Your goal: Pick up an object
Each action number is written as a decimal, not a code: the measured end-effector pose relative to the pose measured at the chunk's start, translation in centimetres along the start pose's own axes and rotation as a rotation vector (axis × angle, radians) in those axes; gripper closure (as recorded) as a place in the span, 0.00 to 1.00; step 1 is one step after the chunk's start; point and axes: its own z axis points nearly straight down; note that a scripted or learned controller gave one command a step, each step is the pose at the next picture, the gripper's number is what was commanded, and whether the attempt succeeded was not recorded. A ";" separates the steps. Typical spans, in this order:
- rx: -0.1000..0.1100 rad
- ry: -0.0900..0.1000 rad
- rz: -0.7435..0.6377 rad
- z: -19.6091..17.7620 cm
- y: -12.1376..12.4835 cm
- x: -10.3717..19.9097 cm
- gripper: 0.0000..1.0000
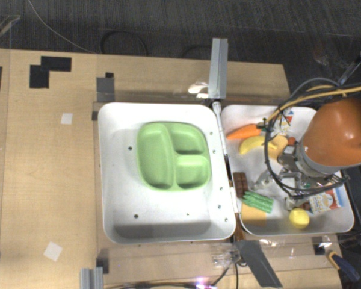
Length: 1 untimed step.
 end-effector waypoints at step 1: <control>0.003 0.001 0.072 -0.1 4.7 -1.5 0.00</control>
